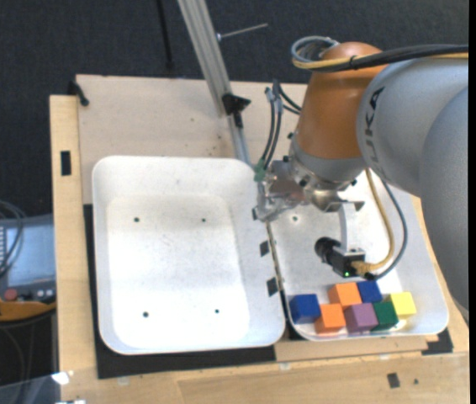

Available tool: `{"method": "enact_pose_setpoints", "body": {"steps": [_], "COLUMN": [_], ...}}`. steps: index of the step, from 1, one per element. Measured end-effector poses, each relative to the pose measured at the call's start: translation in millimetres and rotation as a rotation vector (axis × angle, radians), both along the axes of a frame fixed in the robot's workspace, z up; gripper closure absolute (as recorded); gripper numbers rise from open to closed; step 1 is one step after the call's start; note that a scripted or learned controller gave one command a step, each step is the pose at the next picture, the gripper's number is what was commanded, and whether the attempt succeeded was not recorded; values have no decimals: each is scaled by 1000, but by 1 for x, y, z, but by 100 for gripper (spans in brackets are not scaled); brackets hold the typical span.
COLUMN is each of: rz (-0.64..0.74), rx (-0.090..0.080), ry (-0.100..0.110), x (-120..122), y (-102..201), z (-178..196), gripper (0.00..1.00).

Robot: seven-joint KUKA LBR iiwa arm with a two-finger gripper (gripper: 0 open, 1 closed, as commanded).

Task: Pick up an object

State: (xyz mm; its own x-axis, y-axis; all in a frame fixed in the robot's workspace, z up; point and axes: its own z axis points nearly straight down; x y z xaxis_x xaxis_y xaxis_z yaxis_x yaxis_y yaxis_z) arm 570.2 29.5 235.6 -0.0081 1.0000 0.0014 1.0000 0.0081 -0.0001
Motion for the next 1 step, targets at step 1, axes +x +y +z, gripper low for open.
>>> {"method": "enact_pose_setpoints", "body": {"steps": [1], "rz": [1], "rx": [1], "ry": [-2], "x": [-9], "y": [54], "z": [11], "gripper": [100]}}
